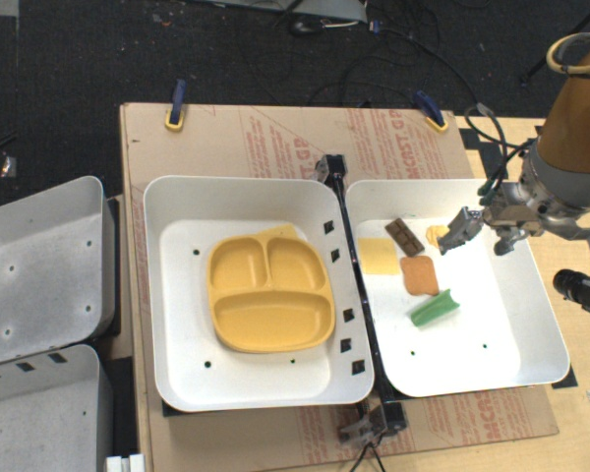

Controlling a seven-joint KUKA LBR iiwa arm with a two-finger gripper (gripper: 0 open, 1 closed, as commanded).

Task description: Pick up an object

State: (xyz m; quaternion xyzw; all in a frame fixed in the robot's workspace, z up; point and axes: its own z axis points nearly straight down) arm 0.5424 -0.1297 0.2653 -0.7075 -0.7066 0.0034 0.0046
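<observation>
Off to my far left sits the yellow divided tray [271,295] in the other bin; closer, a pale yellow slab [379,257]; a brown bar [404,235] lies slantwise just left of my gripper [481,231], fingers spread, nothing between them; orange piece [419,275] and green block [434,309] below-left, unobstructed.

We are looking at a robotics lab: a cardboard sheet [275,136] clamped to the bench with clips [176,106], loose cables [393,37] trailing over dark carpet [49,67], and two white bins [167,264].
</observation>
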